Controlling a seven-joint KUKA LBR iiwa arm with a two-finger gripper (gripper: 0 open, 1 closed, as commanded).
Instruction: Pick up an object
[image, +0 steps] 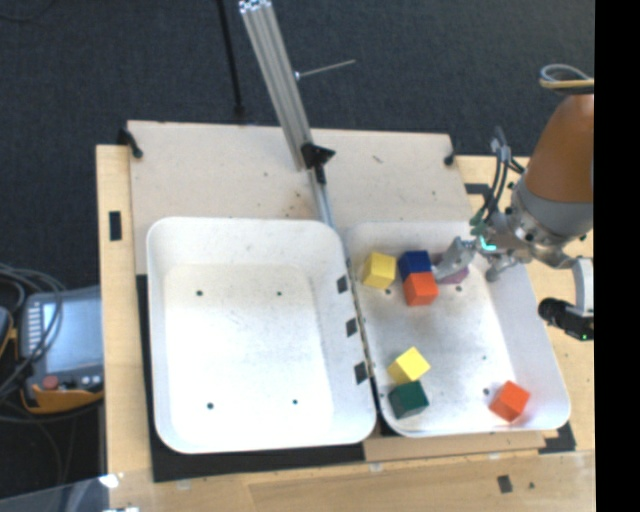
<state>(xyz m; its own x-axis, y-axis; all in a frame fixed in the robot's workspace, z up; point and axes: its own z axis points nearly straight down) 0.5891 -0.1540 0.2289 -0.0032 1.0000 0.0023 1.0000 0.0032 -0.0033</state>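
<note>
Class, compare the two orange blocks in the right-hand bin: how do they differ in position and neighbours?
The upper orange block sits near the bin's far end, touching the blue block, with the pincer close beside it. The lower orange block lies alone in the near right corner, apart from every other block. Both are similar-sized orange cubes resting on the floor of the right bin.

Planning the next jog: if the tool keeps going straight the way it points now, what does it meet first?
Most likely the orange block, with the blue block right beside it; the tool points left toward that cluster. Its height above them is unclear from this slanted view.
</note>
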